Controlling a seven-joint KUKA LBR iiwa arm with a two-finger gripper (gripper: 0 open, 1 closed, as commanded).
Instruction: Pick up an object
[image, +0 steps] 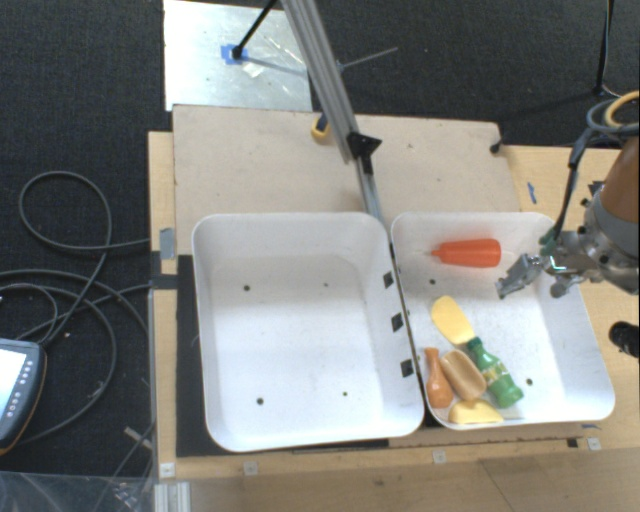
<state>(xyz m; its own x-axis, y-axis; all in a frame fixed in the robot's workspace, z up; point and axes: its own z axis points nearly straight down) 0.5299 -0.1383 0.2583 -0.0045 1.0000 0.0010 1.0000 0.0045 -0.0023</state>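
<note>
Currently:
Gripper (522, 275): hovering over the right bin (585, 330), gripping nothing; whether spread or pressed together, I cannot tell.
Orange carrot-like toy (468, 253): lying just beside and left of the gripper, likeliest target.
Cluster (470, 375): yellow piece, green bottle, bun-like toys sitting below it, crowding the bin's near corner.

Even, bright overhead light; the white bins (290, 240) nearly overexpose, shadows are soft and faint, and fine detail is slightly blurred.
</note>
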